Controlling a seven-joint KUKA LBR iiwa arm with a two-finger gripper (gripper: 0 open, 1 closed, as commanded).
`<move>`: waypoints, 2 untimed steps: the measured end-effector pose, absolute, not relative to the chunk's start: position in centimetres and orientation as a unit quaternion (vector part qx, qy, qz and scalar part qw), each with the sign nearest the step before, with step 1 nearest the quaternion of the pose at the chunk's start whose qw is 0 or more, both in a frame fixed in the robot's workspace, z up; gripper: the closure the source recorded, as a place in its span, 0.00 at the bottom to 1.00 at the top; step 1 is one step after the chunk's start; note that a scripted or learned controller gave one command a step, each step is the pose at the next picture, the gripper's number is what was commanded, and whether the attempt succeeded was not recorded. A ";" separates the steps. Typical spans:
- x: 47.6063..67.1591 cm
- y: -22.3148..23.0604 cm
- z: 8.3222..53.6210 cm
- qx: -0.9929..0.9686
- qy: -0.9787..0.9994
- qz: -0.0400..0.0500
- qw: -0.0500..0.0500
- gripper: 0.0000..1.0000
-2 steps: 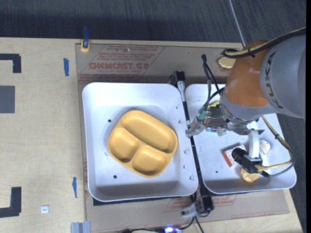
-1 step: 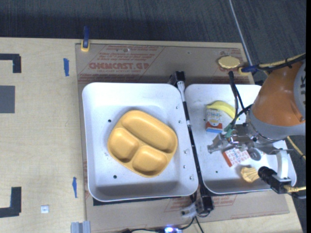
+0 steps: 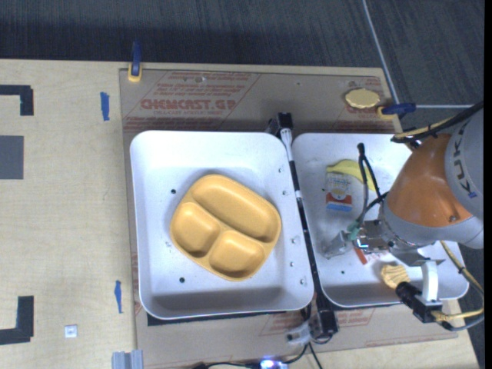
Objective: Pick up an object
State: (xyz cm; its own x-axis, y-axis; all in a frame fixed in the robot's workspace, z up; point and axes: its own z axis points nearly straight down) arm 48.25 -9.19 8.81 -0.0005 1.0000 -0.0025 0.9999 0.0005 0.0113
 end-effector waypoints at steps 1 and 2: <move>48.5 -9.5 10.0 0.708 0.706 0.004 0.010 1.00; 48.5 -9.4 10.0 0.708 0.706 0.004 0.010 0.00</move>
State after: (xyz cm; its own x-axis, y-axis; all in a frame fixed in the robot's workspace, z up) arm 48.47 -9.44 9.99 0.0024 1.0000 -0.0091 0.9998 -0.0022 0.0201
